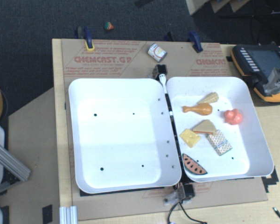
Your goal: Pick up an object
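Toy food, loose in right bin (252,120): chicken leg (198,109), pink ball (233,117), cheese wedge (190,137), watermelon slice (194,165). Gripper state: cannot tell. Step: nothing picked yet. Next: descend over one well-separated piece, likely the ball

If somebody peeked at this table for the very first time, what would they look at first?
Probably the toy food in the right bin: an orange chicken leg near the top, a pink ball by the right wall, a yellow cheese cube and a red watermelon slice in the near corner. Next to it, the big left bin is just plain white with a few dark dots.
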{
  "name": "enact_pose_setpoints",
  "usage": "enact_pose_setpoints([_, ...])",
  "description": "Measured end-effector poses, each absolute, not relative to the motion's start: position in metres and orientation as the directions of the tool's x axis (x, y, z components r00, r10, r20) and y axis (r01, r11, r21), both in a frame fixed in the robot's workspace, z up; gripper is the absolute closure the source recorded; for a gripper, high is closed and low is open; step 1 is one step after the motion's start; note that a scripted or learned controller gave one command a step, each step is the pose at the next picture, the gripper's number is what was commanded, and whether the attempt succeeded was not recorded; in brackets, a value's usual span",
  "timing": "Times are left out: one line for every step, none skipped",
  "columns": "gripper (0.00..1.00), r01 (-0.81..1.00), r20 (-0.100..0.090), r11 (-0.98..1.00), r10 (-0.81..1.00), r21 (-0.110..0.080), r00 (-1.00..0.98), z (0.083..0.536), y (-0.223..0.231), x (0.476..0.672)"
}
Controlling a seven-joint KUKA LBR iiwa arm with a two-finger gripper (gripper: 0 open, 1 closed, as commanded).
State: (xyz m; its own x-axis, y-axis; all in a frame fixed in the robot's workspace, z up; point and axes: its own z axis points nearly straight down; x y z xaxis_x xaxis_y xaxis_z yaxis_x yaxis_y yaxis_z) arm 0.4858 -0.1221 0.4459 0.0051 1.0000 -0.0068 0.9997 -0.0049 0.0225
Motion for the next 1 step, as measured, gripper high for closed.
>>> enact_pose_setpoints([1.00,1.000,0.004,0.008,1.000,-0.013,-0.008,0.3265,-0.0374,0.4780])
